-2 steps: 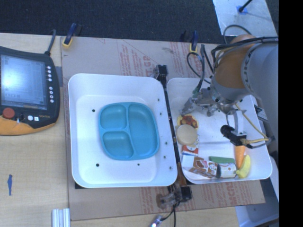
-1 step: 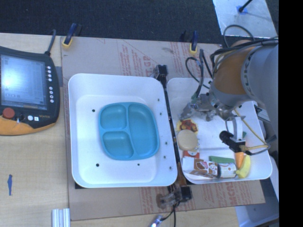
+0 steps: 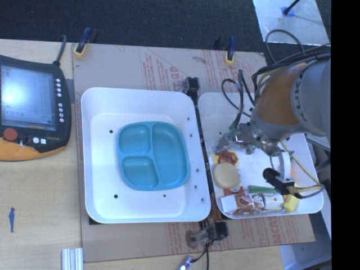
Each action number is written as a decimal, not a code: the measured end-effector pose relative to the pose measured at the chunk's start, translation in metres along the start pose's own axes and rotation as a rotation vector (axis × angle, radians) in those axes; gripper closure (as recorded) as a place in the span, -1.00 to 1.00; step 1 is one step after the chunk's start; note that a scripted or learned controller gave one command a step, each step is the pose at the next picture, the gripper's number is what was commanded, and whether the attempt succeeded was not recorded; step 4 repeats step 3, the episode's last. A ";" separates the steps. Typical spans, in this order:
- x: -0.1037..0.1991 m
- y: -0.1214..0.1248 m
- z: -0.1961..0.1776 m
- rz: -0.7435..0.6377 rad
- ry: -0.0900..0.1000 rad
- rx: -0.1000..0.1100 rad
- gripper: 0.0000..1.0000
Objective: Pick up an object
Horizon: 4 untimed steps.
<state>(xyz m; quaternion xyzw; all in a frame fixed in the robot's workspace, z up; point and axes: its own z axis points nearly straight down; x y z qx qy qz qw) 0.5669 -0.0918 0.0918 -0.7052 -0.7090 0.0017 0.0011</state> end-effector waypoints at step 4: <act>-0.002 -0.012 -0.012 -0.003 -0.001 -0.001 -1.00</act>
